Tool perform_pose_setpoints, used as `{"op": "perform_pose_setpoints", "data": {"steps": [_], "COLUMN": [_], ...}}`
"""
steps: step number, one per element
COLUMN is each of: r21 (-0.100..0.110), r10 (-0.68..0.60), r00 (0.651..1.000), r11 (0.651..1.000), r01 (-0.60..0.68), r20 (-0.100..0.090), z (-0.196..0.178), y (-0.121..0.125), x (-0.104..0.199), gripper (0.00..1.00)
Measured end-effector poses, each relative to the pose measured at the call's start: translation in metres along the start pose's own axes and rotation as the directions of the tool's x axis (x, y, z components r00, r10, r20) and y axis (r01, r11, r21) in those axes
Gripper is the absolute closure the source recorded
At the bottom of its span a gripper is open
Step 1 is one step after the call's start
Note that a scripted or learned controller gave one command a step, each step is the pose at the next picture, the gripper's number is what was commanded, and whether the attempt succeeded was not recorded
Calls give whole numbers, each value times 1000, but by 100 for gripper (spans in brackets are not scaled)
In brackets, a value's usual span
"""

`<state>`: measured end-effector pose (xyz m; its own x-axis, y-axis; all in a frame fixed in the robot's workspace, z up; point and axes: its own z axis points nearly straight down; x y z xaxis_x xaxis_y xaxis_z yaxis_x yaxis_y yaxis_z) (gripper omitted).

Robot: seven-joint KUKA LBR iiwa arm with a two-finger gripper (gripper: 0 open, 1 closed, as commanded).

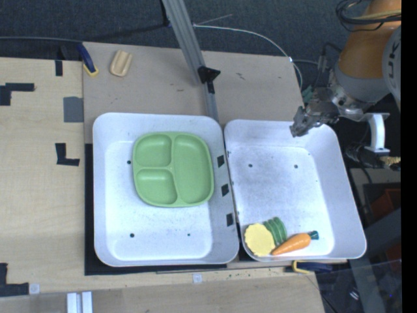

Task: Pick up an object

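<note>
End effector [301,126] sat at the right bin's [326,175] 1 o'clock corner, dark and blurred; can't tell how far open, nothing seen held. Arm [368,51] cut off at frame's 2 o'clock. Right bin held an orange carrot [291,242], a yellow piece [258,238] and a green piece [277,227], partly overlapped, at 6 o'clock. Left bin [111,194] held a green divided plate [173,169].

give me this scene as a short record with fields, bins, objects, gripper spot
left bin: holds a green divided plate
right bin: carrot, yellow piece and green piece, clustered at its near edge
gripper: above the right bin's far right corner, apart from the objects
bench beyond the bins: small tan object
</note>
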<state>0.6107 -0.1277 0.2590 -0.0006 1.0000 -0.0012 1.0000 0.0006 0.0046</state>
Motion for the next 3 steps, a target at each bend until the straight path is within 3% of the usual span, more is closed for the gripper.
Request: {"op": "perform_pose_setpoints", "data": {"steps": [3], "r21": [10], "r10": [-6], "r00": [1000], "r11": [1000], "r01": [6], "r20": [-3], "z": [21], "y": [-78], "x": [163], "gripper": [100]}}
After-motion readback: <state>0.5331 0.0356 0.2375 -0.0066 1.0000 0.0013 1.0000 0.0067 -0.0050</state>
